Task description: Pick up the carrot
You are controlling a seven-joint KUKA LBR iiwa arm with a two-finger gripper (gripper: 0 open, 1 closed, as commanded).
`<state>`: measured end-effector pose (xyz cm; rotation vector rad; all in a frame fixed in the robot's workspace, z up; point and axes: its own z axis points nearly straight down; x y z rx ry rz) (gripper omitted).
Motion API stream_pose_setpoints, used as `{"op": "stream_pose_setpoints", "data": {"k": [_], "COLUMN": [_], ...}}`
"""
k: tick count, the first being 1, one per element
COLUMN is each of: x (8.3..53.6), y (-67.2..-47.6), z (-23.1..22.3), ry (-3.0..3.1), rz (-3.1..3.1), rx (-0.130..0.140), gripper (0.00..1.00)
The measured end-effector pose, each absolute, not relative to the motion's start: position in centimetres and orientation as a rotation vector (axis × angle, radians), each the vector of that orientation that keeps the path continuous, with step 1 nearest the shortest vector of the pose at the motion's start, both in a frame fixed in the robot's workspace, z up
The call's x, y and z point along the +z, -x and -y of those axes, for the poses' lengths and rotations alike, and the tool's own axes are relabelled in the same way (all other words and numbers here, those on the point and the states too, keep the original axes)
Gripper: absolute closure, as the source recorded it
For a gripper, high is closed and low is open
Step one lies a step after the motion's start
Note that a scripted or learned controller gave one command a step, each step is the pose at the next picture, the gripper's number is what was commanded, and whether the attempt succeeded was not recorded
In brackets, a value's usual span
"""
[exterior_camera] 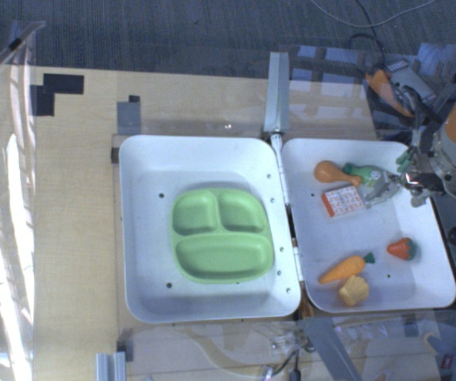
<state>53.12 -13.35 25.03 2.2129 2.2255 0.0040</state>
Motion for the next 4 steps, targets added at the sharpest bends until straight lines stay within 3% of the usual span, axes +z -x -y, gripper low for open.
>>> {"op": "stream_pose_setpoints", "data": {"k": [1, 2, 3, 4], "x": [13.7, 9.0, 10.2, 9.1], "y": [-50.4, -49.1, -49.5, -49.1], "z": [9.9, 9.7, 9.6, 8.9], "ry": [-2.130, -1.962, -1.956, -2.290], "rz": [-2.307, -2.440, -2.435, -2.132], "rx": [0.003, 0.012, 0.021, 0.016], "gripper": [0.00, 0.00, 1.00, 1.00]}}
